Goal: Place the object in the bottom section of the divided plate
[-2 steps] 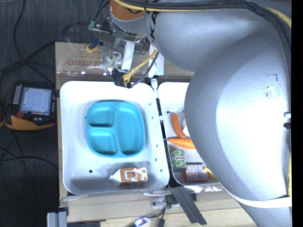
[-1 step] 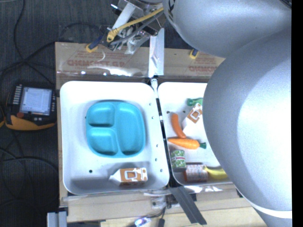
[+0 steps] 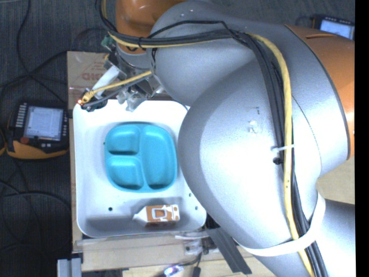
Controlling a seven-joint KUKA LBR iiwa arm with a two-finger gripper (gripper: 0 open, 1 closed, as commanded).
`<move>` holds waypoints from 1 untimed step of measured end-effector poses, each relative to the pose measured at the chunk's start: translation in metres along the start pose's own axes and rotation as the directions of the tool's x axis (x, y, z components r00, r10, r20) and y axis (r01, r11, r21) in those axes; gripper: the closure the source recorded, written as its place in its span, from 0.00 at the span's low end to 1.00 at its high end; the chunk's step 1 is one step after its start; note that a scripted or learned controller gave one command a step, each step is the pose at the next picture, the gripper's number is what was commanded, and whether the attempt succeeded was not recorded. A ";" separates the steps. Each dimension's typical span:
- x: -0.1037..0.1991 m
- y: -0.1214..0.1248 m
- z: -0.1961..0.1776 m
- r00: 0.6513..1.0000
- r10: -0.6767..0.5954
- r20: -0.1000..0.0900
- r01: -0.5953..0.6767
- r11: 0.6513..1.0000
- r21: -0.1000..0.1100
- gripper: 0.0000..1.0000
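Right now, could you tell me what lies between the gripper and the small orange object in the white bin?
In the camera view, the blue divided plate lies between the gripper at the bin's top edge and the orange object near its bottom edge.

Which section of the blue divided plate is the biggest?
On the blue divided plate, the tall right-hand section is biggest; it spans the plate's height, while the two left sections split that height.
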State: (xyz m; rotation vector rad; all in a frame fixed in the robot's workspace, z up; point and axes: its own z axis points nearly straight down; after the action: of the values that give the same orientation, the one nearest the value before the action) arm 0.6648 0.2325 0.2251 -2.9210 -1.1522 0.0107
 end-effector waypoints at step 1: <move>-0.043 -0.042 0.128 1.000 0.003 -0.008 -0.003 1.000 -0.003 1.00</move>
State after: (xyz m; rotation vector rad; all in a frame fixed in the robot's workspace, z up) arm 0.6038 0.2330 0.0973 -2.9226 -1.1479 -0.0025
